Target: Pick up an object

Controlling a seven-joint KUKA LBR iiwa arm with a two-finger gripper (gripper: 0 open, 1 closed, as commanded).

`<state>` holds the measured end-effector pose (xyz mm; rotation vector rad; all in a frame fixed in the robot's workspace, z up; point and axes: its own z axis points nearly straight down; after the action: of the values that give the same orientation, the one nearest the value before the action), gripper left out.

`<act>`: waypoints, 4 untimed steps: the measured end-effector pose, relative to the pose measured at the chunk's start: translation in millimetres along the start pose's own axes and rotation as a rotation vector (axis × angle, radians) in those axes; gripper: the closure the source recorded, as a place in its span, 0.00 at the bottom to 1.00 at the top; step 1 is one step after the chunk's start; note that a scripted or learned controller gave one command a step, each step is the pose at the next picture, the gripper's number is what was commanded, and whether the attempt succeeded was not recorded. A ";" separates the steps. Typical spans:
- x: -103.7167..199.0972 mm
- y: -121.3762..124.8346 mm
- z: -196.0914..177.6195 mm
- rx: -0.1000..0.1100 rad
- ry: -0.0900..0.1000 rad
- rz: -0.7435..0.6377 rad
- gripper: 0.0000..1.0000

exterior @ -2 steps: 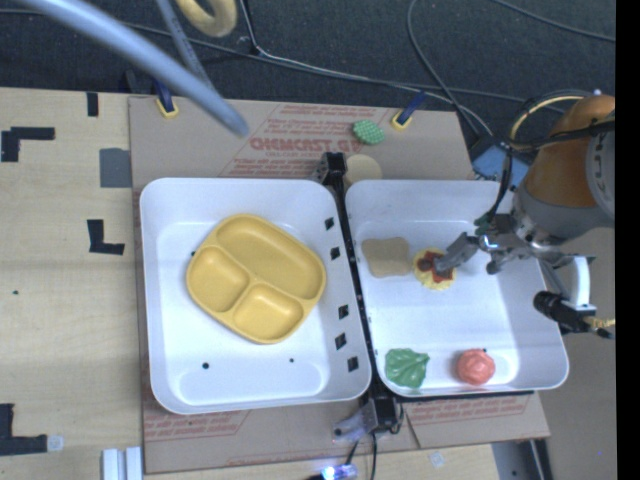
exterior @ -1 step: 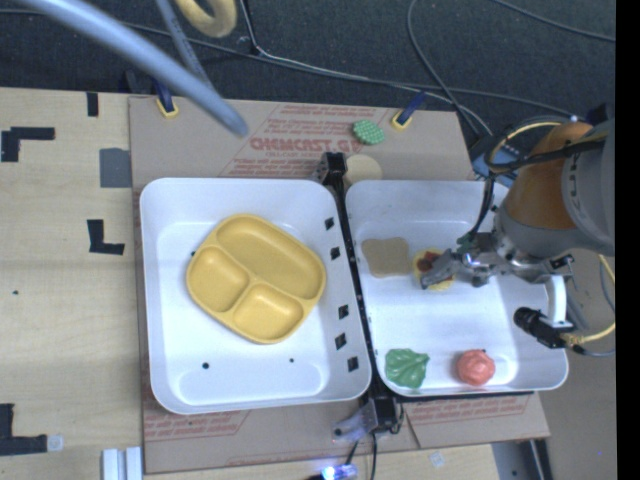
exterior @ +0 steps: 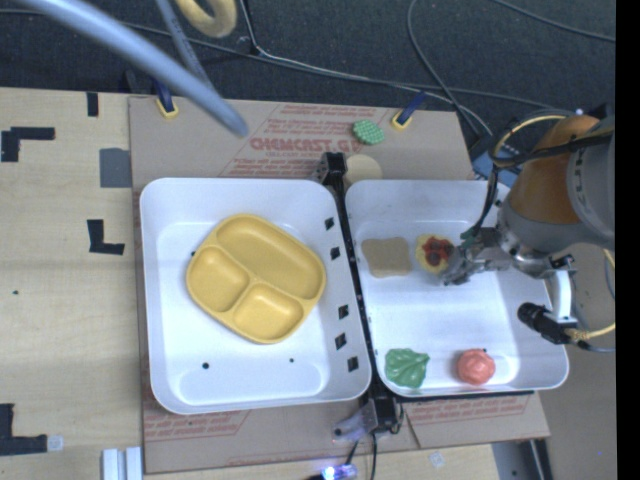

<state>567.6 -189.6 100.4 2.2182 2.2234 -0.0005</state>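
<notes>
Bench: your camera looks down on a wooden top (exterior: 60, 298) with a cardboard sheet (exterior: 290, 143) under two white bins; dark floor with cables runs along the far edge.
Left bin: you see a shallow white bin (exterior: 170, 368) holding a yellow divided plate (exterior: 256, 277), lying flat and turned at a slant, three compartments showing.
Right bin: the other white bin (exterior: 440, 338) sits just beside it, a black divider strip between the two.
Objects: in the right bin you have a tan flat piece (exterior: 387, 256) near the far left corner, a red and yellow toy (exterior: 433, 252) just beside it, a green leafy piece (exterior: 406, 367) at the near edge, and a red-orange ball (exterior: 476, 366) close by on its right.
Arm: the grey arm with its orange band (exterior: 545, 193) reaches in from your right, over the right bin.
Gripper: its tip (exterior: 458, 266) is down beside the red and yellow toy, touching or nearly so; you cannot tell how far the fingers are spread, nor whether anything sits between them.
Outside the bins: a green dotted piece (exterior: 368, 131) lies on the cardboard beyond them.
</notes>
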 end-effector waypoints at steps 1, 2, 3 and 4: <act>4.6 10.4 -49.1 -0.004 0.000 0.000 1.00; 5.5 12.3 -91.6 -0.003 0.000 0.000 1.00; 6.3 12.9 -100.1 -0.001 0.001 0.001 1.00; 64.2 12.2 -106.4 0.000 0.003 -0.004 1.00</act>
<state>579.6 -125.2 206.7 2.2149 2.2297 0.0022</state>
